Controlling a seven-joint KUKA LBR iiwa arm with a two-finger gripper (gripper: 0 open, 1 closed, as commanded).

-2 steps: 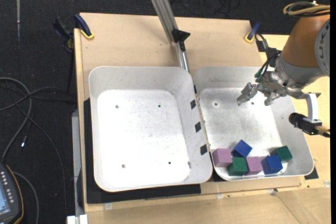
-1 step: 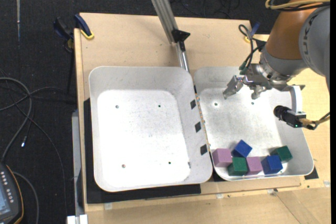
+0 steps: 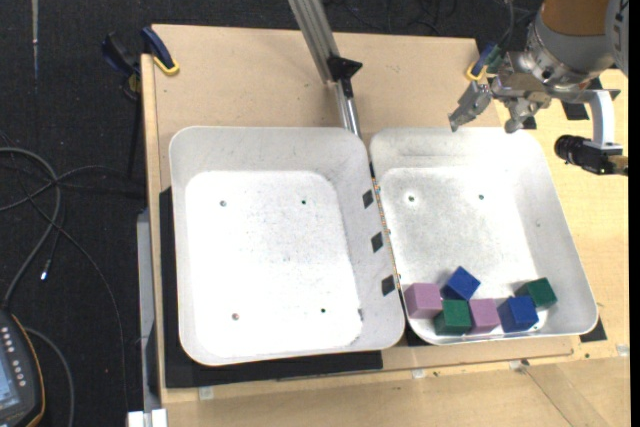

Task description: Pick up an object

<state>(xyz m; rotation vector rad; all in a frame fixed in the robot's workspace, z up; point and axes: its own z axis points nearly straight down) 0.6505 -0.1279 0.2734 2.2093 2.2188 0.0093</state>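
1. the gripper (image 3: 492,113) hangs over the far edge of the right bin (image 3: 560,215), fingers spread apart with nothing between them.
2. the blocks sit clustered at the near edge of that bin: blue cube (image 3: 462,282), pink cube (image 3: 423,299), green cube (image 3: 456,316), well apart from the gripper.
3. the left bin (image 3: 190,215) holds no blocks.
4. judging by this, nothing is picked yet; the approach, descent and grasp all remain.

No readable txt, labels, brands or nos. anywhere; device screen (image 3: 12,385) at bottom-left corner glows, but its content's too small & blurry to make out.
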